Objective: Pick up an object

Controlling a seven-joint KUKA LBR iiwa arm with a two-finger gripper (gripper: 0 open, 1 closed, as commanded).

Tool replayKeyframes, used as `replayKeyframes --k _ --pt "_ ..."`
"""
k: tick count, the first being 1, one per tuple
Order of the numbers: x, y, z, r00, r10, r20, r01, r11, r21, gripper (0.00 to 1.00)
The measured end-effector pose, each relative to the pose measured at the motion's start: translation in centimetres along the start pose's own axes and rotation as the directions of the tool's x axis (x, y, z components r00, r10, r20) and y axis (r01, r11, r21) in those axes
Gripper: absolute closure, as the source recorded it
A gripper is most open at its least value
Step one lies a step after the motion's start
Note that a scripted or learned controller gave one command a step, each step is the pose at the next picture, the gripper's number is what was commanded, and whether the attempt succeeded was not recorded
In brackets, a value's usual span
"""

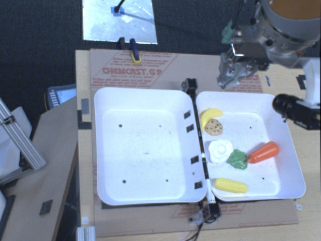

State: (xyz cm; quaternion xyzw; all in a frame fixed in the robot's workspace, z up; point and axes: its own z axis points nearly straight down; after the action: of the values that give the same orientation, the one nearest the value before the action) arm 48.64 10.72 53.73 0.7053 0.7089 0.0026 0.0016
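The right bin (288, 134) holds several toy foods along its left and middle. A yellow banana (209, 115) lies at the upper left with a brown cookie (214, 128) just below it. A white fried egg (220, 151) sits beside a green leafy piece (237, 159), and an orange carrot (264, 152) lies to their right. A yellow corn cob (230, 186) rests near the front edge. My gripper (231, 79) hangs above the bin's far rim, well above the objects, with nothing seen in it.
The left bin (145, 144) stands beside the right one, with a black clip strip (196, 139) along the seam. A black cylinder (293, 109) juts over the right bin's right rim. A shiny metal plate (119, 14) lies at the back.
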Motion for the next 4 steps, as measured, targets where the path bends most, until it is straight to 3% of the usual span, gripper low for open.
replayKeyframes --k 1,2,3,4 --pt "0.1 0.0 4.4 1.0 0.004 0.001 -0.004 1.0 0.003 1.0" --pt "3.1 0.4 0.2 1.0 0.001 0.0 -0.001 1.0 0.003 1.0" --pt "8.6 7.4 8.9 1.0 -0.001 -0.002 0.001 1.0 -0.001 1.0" --pt "12.6 3.9 13.6 1.0 0.002 0.001 -0.002 1.0 0.005 1.0"
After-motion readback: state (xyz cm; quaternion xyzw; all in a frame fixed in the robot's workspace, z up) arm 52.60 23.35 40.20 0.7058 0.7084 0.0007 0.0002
